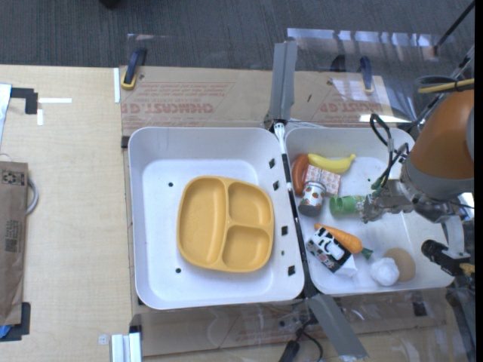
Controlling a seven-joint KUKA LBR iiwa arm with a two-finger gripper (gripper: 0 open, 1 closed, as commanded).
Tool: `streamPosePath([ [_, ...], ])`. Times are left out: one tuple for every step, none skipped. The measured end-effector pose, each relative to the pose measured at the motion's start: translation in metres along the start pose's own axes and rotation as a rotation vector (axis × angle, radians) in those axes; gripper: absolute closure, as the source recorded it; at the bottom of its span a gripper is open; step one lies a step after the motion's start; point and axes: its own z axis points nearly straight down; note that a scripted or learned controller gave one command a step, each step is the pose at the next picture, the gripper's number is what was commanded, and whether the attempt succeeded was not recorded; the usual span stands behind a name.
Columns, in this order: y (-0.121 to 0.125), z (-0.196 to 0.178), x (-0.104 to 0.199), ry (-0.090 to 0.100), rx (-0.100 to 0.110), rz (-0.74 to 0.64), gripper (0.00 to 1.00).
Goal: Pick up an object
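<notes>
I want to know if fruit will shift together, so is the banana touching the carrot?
Apart. The camera view shows the banana at the right bin's far end and the carrot nearer, with a can and bare floor between them.

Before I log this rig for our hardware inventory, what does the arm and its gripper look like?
The arm is bulky and rounded, with a broad orange band over a grey wrist section. Thin black cables loop beside it. The gripper is a small grey metal assembly with dark parts.

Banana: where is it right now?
The banana lies at the back of the right bin, just right of the red object and above the small box.
</notes>
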Motion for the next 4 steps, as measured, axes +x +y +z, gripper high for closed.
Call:
streamPosePath([
  [0.010,-0.179,-0.009,-0.002,-0.001,-0.315,1.00],
  [0.101,-0.197,0.013,-0.004,-0.003,-0.536,1.00],
  [0.136,-0.127,0.022,-0.002,-0.001,-0.583,1.00],
  [0.138,-0.182,0.069,-0.005,-0.005,-0.768,1.00],
])
